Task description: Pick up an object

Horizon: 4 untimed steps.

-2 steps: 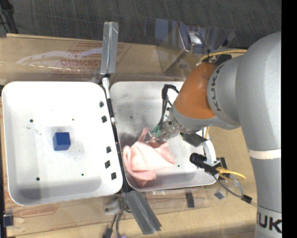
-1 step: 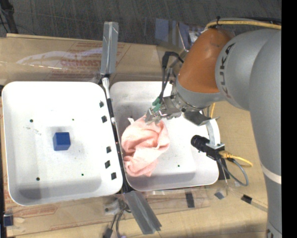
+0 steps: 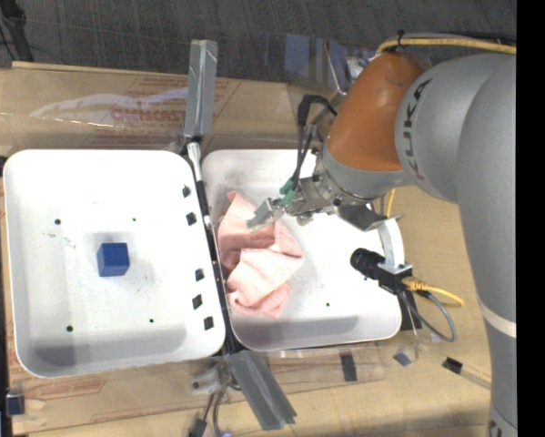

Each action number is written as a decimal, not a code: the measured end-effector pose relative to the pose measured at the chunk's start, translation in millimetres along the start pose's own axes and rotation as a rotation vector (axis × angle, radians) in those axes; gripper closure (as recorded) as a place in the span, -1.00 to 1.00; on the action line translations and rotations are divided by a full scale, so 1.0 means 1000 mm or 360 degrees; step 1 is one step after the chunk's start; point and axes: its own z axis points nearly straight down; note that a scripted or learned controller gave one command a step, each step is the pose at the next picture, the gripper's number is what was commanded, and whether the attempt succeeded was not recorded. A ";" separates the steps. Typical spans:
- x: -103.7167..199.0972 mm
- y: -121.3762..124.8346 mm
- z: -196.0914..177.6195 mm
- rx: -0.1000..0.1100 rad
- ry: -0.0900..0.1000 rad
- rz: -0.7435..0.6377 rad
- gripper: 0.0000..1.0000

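Approach step. The tool hangs low over the pink cloth, which lies crumpled in the right bin; whether it is open or closed cannot be told. Next move, presumably: descend and close on a fold. A blue cube sits in the left bin.

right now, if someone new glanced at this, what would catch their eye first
The big grey arm with its orange band fills the upper right, reaching down over the right bin. Its gripper sits right at the top of a crumpled pink cloth lying along that bin's left side. Next comes the small blue cube, alone near the middle of the left bin.
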 end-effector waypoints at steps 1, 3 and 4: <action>-0.066 -0.002 0.089 0.0009 0.0002 0.0106 -1.00; -0.100 0.010 0.121 0.0003 0.0002 0.0070 1.00; -0.132 0.014 0.128 -0.0002 -0.0002 0.0348 1.00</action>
